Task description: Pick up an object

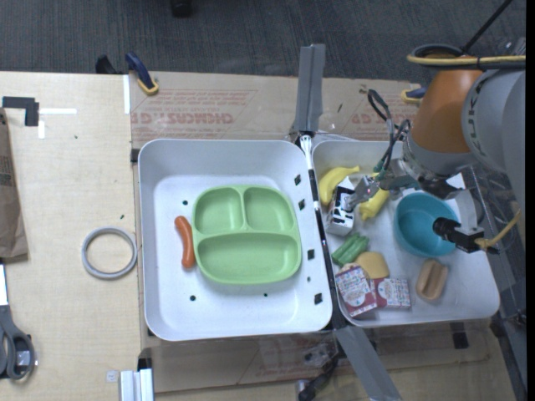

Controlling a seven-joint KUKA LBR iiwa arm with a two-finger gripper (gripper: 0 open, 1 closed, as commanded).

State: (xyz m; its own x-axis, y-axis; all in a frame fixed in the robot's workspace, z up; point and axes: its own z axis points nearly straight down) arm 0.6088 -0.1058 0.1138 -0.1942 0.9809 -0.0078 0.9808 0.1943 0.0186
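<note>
Arm (493,98): grey rounded casing, smooth and bulky, with a glossy orange band (447,111) above the wrist. Yellow cable loops (443,54) sit on top near the band; thin black cables (386,111) curl off the wrist side. Tool (365,192): small, dark metal with silvery parts, details blurred. A black knob-like piece (458,234) sticks out below the wrist.
</note>
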